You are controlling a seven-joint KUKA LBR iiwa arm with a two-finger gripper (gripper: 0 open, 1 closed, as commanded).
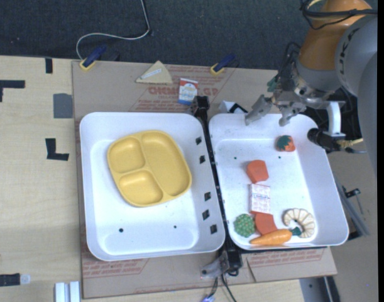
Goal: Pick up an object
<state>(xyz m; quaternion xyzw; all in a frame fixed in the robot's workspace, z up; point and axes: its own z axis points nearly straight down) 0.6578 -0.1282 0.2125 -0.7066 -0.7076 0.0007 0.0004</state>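
We see tool (271,113) fingers spread wide, holding nothing, over right bin (235,131) far edge. Small orange-green object (285,144) just beside; shape hard to resolve.

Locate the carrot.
In the camera view, the carrot lies at the right bin's near edge, between the broccoli and the shrimp.

- Arm (342,43) showing grey casing w/ orange band, upper right of frame
- Gripper (270,115) showing two grey metal fingers
- Black cable looping over orange section
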